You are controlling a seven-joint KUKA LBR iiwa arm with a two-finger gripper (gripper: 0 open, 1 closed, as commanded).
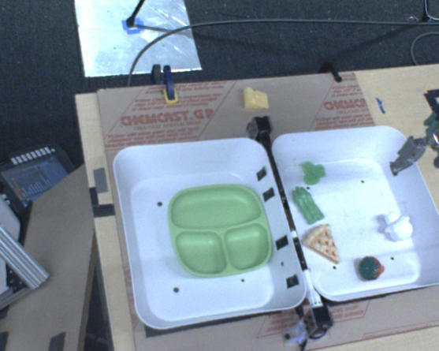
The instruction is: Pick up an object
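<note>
The two-finger metal gripper sits at the far right rim of the right-hand shallow white bin. Whether it is open or closed cannot be told. Nothing is visible between its tips.

The right-hand bin holds five items, all located below relative to the gripper:
- Small white crumpled lump: nearest item, toward the viewer from the gripper, close to the bin's right wall.
- Round dark green object with a red-orange patch: farther toward the viewer, near the bin's front wall.
- Leafy green broccoli-like toy: well to the left of the gripper.
- Long ridged green vegetable-shaped piece: just in front of the broccoli-like toy.
- Triangular pizza-slice toy, orange with a pale crust: farther forward again.

No item touches another.

The left-hand shallow white bin, across the centre divider from the gripper, holds a pale green three-compartment plastic tray.
</note>
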